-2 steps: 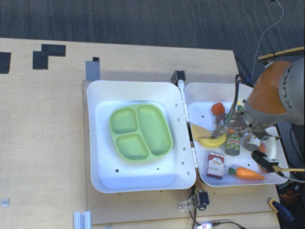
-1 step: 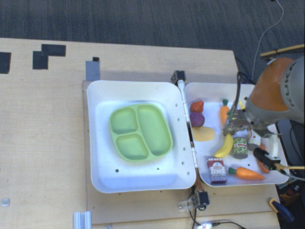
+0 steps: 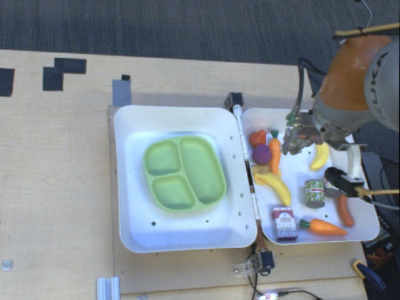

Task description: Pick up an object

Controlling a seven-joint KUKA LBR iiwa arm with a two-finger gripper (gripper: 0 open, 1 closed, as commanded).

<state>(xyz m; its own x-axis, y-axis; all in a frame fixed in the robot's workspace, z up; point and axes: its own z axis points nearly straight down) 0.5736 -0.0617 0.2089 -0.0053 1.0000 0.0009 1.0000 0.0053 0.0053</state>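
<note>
Overhead, the end effector [image 3: 294, 144] is seen low in the right bin [image 3: 369, 233]; whether it is apart or together cannot be told. Toy food is scattered around it: carrot [image 3: 275, 155], bananas [image 3: 274, 185], can [image 3: 314, 193].

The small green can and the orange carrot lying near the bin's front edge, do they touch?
Apart. The camera view shows bare white bin floor between the small green can and the orange carrot, which lies nearer the front edge.
</note>
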